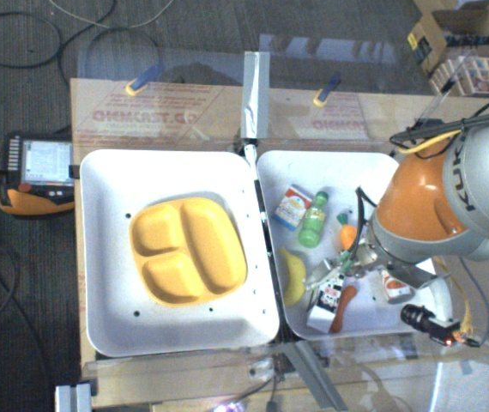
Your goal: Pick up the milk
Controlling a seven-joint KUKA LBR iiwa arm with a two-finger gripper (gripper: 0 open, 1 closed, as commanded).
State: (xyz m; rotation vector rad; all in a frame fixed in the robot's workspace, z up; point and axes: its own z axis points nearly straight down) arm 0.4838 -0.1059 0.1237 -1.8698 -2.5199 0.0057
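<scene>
I take the right bin (416,320) as my landmark. The arm (429,204) reaches over that bin's right half, its orange band hanging above the bin floor. The claw (345,269) sits low near the bin's middle, amid the clutter; from here I cannot tell whether it is open or closed, and I see nothing clearly held in it.

The milk (292,207), a small carton with red and blue print, lies in the bin's upper left part, apart from the claw. Just beside it, toward the bin's centre, stands a green bottle (313,221). A banana (294,277) lies along the bin's left wall, below the milk. A small white box (324,305) rests near the bin's front edge, with a carrot (344,307) touching it.

Left of the right bin sits the other bin (107,256), carrying a yellow divided tray (190,249).
</scene>
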